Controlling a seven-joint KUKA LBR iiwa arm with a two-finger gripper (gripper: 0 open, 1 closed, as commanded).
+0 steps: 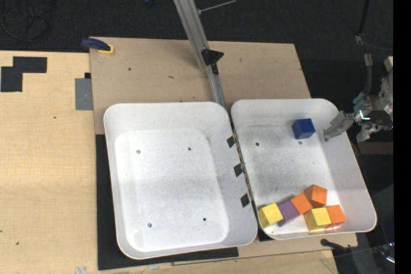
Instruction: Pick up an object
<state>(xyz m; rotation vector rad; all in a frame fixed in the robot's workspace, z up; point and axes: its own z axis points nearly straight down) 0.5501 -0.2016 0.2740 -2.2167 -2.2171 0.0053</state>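
A blue cube lies alone in the upper part of the right bin. In that bin's near right corner sits a cluster of blocks: a yellow block, a purple one, orange blocks and another yellow block. My gripper hangs over the right bin's right rim, just right of the blue cube and apart from it. It is open, its two grey fingers spread with nothing between them.
The left bin stands beside the right one, with black clips along the shared edge. A slanted metal rail rises behind the bins. A blue and yellow clamp lies at the bench's far left corner.
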